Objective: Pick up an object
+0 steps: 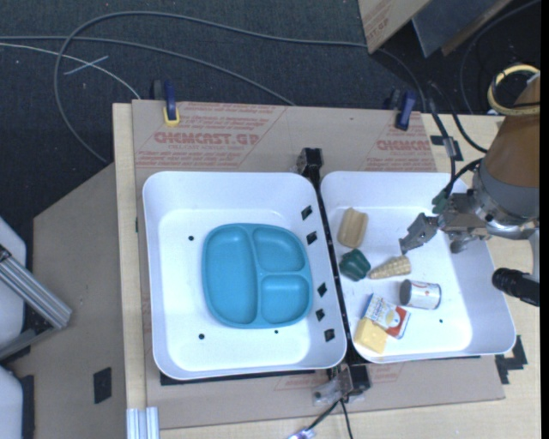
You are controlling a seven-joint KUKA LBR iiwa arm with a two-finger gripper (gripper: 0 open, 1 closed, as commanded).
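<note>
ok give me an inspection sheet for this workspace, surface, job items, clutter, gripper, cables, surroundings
Surface: brown board with red print, bearing the left bin and right bin side by side.
Job's things: in the right bin, a tan block, a dark green piece, a corn cob, a small can lying on its side, a yellow and red packet.
Clutter: a blue divided tray in the left bin.
Grippers: gripper over the right bin, above the corn cob, holding nothing.
Cables: thin cables across the dark floor; black cables at upper right.
Surroundings: blue clamps on the board's far edge; cardboard box at top.
</note>
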